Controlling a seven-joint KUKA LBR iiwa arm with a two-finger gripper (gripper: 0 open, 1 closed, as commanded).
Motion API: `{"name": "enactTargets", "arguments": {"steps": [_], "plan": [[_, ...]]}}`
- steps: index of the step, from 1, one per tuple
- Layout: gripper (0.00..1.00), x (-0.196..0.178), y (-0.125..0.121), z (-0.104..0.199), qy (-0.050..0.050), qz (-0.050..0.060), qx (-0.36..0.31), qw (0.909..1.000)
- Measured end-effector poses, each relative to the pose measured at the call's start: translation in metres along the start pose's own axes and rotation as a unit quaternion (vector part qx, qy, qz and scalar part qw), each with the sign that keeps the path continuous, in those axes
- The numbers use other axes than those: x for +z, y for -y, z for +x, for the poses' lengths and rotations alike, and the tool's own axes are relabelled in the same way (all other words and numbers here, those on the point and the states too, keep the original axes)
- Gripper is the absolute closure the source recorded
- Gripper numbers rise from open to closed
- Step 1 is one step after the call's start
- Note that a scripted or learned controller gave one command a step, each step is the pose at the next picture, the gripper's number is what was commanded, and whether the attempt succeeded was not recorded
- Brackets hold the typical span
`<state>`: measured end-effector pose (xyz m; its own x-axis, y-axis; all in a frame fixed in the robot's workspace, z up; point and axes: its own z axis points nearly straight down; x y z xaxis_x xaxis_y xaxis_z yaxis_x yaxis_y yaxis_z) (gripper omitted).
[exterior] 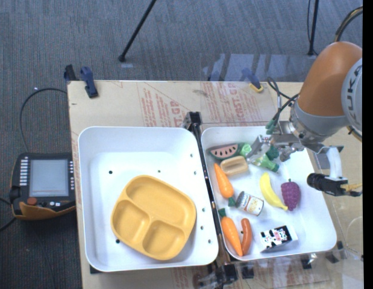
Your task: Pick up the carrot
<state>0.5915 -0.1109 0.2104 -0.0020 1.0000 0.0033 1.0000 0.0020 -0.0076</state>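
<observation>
Although the grey two-finger gripper [263, 149] hangs by the back wall for its approach, its pincer's state is unclear, and the long orange plastic carrot [223, 181] lies apart.

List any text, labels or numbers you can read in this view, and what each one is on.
"KU", grey letters cut off by the frame edge, on the arm's housing.
Red mirrored print on the bench board: too blurred to read.
Label on the small jar: too small to read.
Cow-patterned carton: no readable text.
Handheld pendant screen: blank glare.

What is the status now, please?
Claw low over right bin's far side, near green pieces. Two carrots: one mid-left, one near front. Both untouched. Bottle lies between them.
</observation>
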Motion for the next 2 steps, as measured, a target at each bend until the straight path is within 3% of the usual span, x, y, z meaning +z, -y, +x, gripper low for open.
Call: {"name": "enactTargets", "arguments": {"steps": [1, 2], "plan": [[0.00, 0.1087, 0.0051, 0.0266, 0.001, -0.003, -0.002, 1.0000], [1.00, 0.1025, 0.0075, 0.0249, -0.002, 0.002, 0.003, 1.0000]]}}
